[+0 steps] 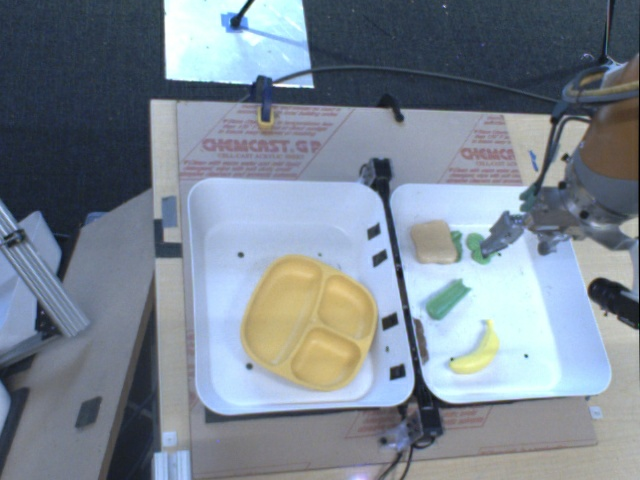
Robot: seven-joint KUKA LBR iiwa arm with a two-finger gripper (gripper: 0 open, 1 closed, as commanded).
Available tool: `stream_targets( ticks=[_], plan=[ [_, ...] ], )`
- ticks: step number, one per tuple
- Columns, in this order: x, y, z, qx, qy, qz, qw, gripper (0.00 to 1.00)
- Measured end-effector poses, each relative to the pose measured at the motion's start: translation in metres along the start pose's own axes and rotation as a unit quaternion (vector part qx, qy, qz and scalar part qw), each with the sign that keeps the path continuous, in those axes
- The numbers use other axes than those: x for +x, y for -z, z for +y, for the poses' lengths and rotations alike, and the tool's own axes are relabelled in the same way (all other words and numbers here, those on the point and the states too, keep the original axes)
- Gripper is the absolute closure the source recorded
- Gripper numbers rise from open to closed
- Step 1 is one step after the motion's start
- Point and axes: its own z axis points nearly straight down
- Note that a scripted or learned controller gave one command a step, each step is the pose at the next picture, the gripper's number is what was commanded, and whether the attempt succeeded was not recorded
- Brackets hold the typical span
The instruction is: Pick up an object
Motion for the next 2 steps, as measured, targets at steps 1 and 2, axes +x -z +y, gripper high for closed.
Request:
stream_targets(
  ticks=[1, 2],
  plan=[
    [0.000, 0.005, 0.002, -0.005, 0.001, -0.001, 1.0000, 0.00],
    [0.002, -0.055, -0.004, -0.003, 0.000, 0.000, 1.0000, 0.00]
  ],
)
